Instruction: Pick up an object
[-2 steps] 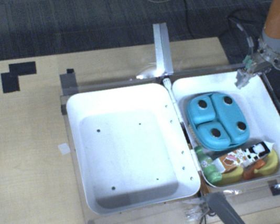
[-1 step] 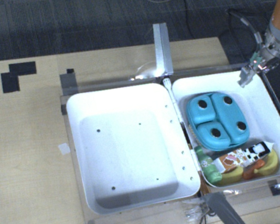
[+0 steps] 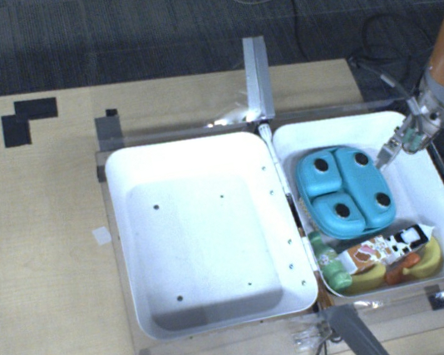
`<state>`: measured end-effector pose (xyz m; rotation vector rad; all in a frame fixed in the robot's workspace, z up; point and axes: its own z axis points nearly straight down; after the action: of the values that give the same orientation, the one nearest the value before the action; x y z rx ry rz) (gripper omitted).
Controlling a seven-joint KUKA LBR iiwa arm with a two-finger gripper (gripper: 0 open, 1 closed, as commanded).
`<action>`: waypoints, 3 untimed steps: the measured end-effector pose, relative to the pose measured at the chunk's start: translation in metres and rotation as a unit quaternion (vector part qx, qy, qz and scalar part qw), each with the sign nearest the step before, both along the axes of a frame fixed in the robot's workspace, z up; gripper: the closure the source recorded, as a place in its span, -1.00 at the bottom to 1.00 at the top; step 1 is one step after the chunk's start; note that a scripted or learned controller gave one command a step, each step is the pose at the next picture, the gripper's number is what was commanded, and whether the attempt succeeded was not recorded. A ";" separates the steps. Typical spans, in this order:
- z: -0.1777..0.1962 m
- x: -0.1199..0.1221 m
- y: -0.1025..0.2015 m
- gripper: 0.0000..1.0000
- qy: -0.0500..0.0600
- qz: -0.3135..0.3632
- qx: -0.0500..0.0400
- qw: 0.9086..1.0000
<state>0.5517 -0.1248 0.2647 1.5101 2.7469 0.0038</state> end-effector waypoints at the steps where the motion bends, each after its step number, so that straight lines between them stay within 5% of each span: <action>1: -0.116 0.053 -0.039 1.00 0.001 -0.102 0.001 0.995; 2: -0.053 0.033 -0.036 1.00 0.000 -0.145 0.001 0.989; 3: -0.014 0.036 0.033 1.00 0.000 -0.116 0.001 0.993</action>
<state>0.5880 -0.0917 0.2504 1.8190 2.5534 0.0062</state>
